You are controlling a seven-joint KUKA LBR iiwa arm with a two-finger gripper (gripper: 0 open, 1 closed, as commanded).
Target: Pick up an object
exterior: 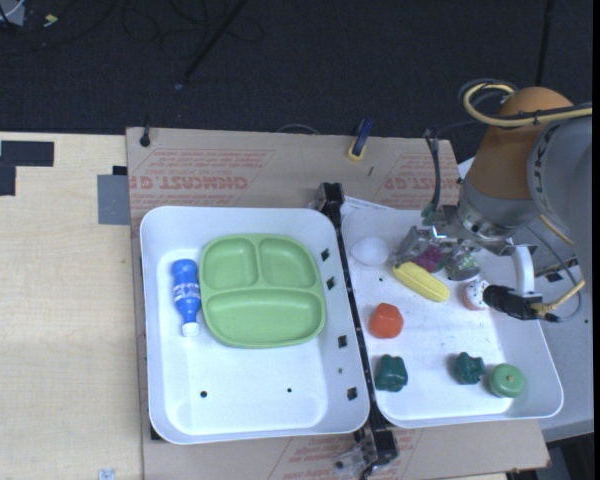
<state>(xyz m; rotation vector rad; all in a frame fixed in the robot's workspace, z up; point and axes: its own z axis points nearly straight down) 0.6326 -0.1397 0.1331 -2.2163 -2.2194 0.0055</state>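
Right bin [540, 368]: corn [421, 281] (diagonal, upper-left–lower-right)

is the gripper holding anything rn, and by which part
It cannot be told. The gripper is low in the right bin, right beside the corn and over something purple, but no object shows clearly between its fingers.

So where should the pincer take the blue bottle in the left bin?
Across the middle of the blue bottle, coming straight down. It lies flat, long axis running near to far, with the green plate close on one side, so the fingers close across its narrow width.
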